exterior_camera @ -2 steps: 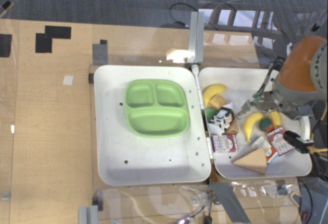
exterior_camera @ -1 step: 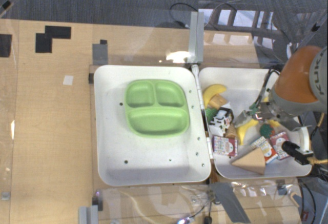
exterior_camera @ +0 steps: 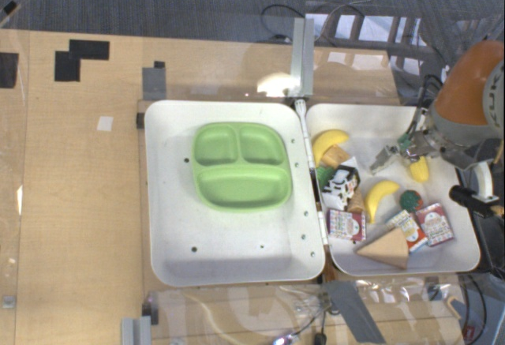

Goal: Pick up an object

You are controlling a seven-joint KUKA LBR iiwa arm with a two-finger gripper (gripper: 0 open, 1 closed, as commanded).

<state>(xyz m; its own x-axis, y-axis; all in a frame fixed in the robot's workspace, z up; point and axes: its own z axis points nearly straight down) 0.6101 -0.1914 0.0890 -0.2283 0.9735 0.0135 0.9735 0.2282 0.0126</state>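
Observation:
The right bin (exterior_camera: 347,118) holds several small toys. Among them are a yellow fruit (exterior_camera: 328,141), a black and white toy (exterior_camera: 341,184), a banana (exterior_camera: 381,197), a green ball (exterior_camera: 410,200) and a tan wedge (exterior_camera: 387,247). Red and white cartons (exterior_camera: 346,225) lie near the front. My gripper (exterior_camera: 392,154) hangs low over the bin's upper right part, above bare floor just left of a small yellow piece (exterior_camera: 420,170). I see nothing held in it.
The left bin (exterior_camera: 170,201) carries a green divided plate (exterior_camera: 239,166) in its middle. A metal post (exterior_camera: 301,59) stands behind the wall between the bins. The arm's orange band (exterior_camera: 473,87) sits over the right bin's far right corner.

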